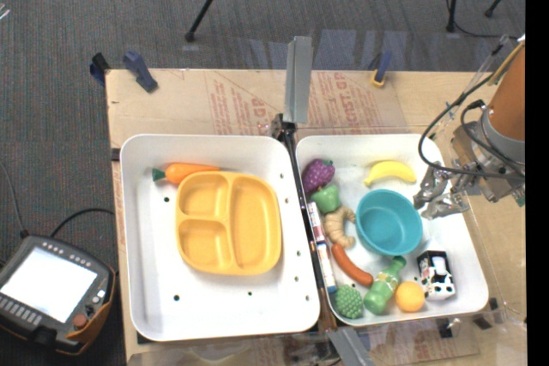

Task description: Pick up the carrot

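At the right edge of the frame, my gripper hangs over the right bin beside the teal bowl, holding nothing; its opening I cannot tell. Far left, the carrot lies touching the yellow tray.

Red printed lettering on the cardboard sheet under the bins, behind them, either side of the grey upright post. Print is upside down from this view; left patch looks like "3D AB", uncertain. Right patch too small to read. No other legible text.
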Available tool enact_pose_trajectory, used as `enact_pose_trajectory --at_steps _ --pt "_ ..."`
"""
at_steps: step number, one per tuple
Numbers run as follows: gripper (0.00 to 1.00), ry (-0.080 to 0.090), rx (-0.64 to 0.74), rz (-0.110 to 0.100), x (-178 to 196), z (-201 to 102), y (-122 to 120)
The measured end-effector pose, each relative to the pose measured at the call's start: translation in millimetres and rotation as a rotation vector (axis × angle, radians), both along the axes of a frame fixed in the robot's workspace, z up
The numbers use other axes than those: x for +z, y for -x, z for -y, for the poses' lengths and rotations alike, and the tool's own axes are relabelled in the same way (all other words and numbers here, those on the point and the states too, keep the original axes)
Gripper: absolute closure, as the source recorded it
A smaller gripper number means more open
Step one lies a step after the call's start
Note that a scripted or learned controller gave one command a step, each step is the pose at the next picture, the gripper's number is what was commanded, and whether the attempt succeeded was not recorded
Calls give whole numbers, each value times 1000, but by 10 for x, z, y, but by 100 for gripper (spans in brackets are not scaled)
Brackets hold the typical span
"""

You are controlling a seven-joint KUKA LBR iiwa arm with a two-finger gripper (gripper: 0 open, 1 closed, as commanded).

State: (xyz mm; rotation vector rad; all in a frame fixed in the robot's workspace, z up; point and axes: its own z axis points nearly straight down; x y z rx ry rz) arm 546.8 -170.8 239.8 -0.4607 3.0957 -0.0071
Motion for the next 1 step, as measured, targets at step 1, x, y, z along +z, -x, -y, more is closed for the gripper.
enact_pose_trajectory --at_steps 1 --pt "100 -6 65 -16 -557 166 -206"
